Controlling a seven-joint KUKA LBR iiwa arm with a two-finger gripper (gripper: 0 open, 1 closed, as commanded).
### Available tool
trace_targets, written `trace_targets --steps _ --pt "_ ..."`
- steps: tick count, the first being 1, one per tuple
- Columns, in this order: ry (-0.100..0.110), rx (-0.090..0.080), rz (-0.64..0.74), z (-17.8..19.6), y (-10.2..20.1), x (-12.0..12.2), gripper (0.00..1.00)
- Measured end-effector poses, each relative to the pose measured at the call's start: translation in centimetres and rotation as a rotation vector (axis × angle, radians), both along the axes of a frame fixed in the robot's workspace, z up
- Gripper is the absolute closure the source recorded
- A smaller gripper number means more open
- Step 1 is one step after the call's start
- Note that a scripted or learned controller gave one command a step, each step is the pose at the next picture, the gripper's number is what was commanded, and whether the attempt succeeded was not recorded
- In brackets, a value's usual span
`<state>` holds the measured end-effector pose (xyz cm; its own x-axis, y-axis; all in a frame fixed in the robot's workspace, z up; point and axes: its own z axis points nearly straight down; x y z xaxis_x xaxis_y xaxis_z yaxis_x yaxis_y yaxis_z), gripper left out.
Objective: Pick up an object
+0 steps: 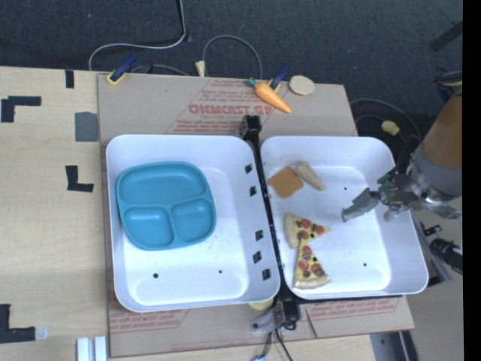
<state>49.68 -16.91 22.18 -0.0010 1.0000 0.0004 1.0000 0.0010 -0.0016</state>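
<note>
Over the right bin: the gripper (370,201) is hovering with nothing between its fingers, which are standing apart.
Bins: two, the left bin (135,284) and the right bin (376,273).
Pizza slices: two (303,229) (308,265), lying in the right bin.
Toast: one piece (285,181), touching one bread wedge (310,175).
Plate: one blue one (165,204), sitting in the left bin.
Outside the bins: one carrot (271,96), one pale disc (302,86).
Hard to make out: the fingertips are blurring.
Arm: reaching in low from the right, the wrist (436,168) getting cut off.
</note>
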Motion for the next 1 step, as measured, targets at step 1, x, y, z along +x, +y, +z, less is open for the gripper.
trace_targets --steps 1 --pt "0.006 0.003 0.005 -5.82 6.32 1.13 0.00"
